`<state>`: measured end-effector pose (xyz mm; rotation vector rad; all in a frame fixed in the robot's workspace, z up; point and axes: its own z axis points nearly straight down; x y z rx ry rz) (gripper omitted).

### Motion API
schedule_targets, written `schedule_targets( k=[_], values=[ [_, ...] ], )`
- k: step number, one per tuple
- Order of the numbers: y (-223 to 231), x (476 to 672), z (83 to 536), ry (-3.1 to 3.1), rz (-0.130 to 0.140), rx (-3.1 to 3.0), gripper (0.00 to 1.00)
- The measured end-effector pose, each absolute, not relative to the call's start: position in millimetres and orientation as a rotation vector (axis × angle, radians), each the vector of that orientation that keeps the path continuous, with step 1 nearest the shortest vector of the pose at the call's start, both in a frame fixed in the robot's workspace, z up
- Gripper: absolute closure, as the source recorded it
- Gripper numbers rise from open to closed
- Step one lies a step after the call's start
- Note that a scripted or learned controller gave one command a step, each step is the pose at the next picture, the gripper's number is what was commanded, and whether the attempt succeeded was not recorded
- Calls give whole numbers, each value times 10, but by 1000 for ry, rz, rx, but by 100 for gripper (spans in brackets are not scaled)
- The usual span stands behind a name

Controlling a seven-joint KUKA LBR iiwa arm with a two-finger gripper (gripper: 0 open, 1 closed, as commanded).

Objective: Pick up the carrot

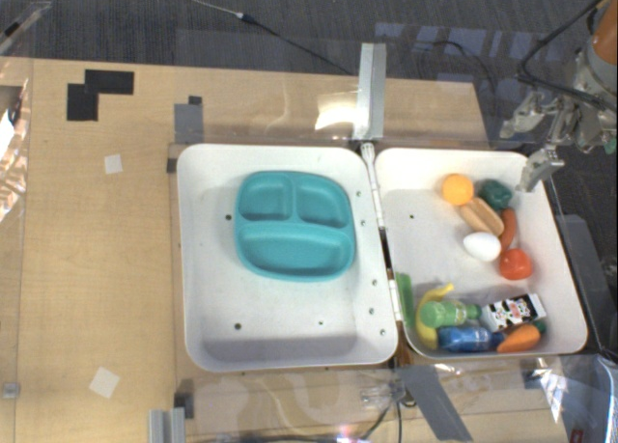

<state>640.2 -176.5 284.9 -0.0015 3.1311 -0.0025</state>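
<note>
- Camera view: we see the tool [541, 163] hanging over the far right rim of the right bin [425, 238], well apart from the carrot [519, 339]; we judge no reach has begun, and we cannot tell how it is set.
- The carrot lies in that bin's near right corner, touching a blue bottle [465, 338] and a small carton [515, 311], so it is crowded.
- The left bin [208, 238] holds a teal tray [293, 224].

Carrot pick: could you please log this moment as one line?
pincer: above right bin's far corner | carrot: near corner, untouched | tray: left bin
</note>
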Motion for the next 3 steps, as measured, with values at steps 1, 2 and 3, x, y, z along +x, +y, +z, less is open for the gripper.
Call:
schedule_targets(
  k=[1, 2, 3],
  values=[
    [-1692, 6688, 1672, 3131, 4, -255, 0],
    [-1508, 6706, 890, 3097, -4, -494, 0],
    [-1533, 6697, 879, 3133, 7, -240, 0]
  ],
)
